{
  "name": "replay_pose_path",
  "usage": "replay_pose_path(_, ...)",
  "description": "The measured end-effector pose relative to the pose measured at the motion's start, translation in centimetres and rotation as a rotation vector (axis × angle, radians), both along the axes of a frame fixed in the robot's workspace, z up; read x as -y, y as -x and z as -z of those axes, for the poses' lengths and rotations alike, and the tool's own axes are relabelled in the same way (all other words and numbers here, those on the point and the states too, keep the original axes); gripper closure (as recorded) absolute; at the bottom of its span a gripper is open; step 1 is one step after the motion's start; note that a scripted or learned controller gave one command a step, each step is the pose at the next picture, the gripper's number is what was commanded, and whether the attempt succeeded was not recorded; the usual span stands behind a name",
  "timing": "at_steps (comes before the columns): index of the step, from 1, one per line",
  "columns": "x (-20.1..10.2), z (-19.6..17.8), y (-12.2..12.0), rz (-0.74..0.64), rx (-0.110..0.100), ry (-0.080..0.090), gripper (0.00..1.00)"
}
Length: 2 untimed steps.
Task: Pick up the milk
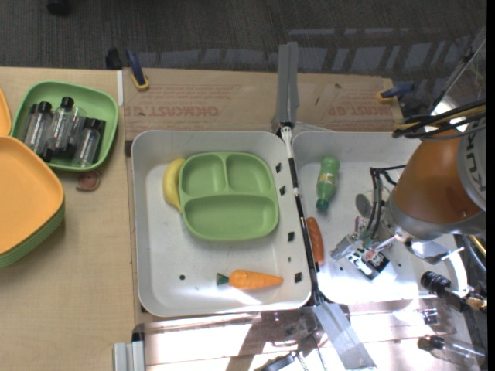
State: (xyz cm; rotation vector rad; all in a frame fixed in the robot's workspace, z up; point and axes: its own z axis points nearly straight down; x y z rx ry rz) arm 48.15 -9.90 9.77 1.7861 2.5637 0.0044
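Milk: not identifiable from this view.
Gripper [363,255]: low in right bin [340,284]; grip state cannot be told.
Green bottle [327,182]: lying apart, near divider.

Landmark: divided plate [229,195], lying in the left bin [147,230]. Banana [172,184] touching plate's left edge, partly under it. Carrot [251,280] in front of plate, same bin, apart from it. Right bin [340,288] to plate's right: bottle [327,181] lying down; sausage [315,239] against the wall nearest the plate; gripper [363,252] further right.
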Motion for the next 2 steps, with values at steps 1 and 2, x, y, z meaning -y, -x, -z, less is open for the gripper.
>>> replay_pose_path(1,0.1,-0.9,-0.1,0.003,0.002,0.0,1.0)
replay_pose_path(2,-5.9,-10.6,-3.6,-0.076,-0.017,-0.006,1.0)
